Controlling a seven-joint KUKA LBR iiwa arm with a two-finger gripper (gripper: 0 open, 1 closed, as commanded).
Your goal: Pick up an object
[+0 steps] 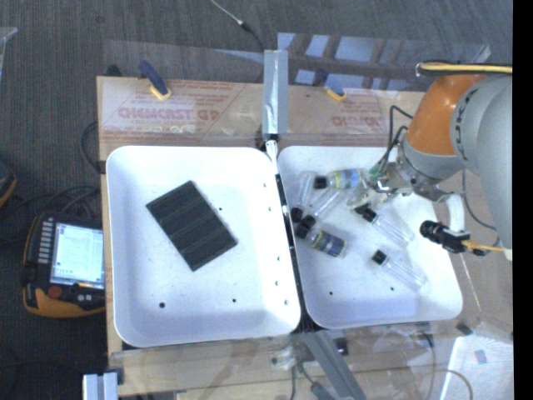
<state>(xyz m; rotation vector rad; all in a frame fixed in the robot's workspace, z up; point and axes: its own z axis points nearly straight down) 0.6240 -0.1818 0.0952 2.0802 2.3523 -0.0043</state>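
Arm [466,132] reaching over the right bin's [333,311] upper right corner.
Jaws' state cannot be told. Several small clear bottles [391,227] with dark caps lie scattered inside the right bin, one with a blue label [326,242] near its left wall. Left bin [133,307] holds a flat dark panel [191,225].

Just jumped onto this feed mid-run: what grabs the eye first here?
The dark ribbed slab lying at a slant in the left bin stands out most against the white. Next is the grey arm with its orange band, reaching in from the right over the right bin, where small clear vials with black caps lie scattered.
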